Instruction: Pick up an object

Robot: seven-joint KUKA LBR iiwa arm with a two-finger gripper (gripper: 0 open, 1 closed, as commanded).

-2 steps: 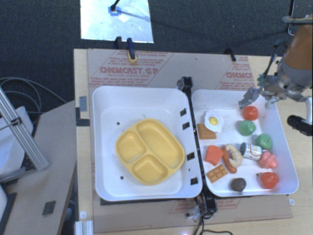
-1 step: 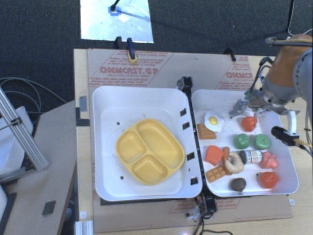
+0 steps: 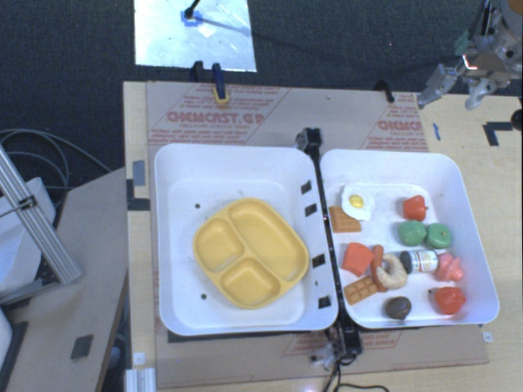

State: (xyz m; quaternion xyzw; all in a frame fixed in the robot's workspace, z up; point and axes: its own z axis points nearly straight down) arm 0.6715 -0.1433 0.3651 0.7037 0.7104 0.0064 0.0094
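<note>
The right bin [image 3: 466, 188] holds several toy foods: a fried egg [image 3: 357, 202], a red pepper [image 3: 415, 207], two green pieces [image 3: 413, 233] [image 3: 440, 236], a small bottle [image 3: 422, 261], a doughnut [image 3: 391, 272], a brown lump [image 3: 398, 307] and a red tomato [image 3: 449, 300]. My gripper [image 3: 454, 91] hangs high at the top right, beyond the far edge of that bin and well apart from every item. Its two fingers are spread open with nothing between them.
A yellow divided plate [image 3: 249, 251] lies in the left bin [image 3: 176, 219]. A shiny metal sheet [image 3: 194, 21] lies on the dark floor at the back. Clamps [image 3: 219, 84] grip the bench's far edge. Cables and a metal strut [image 3: 33, 219] stand at the left.
</note>
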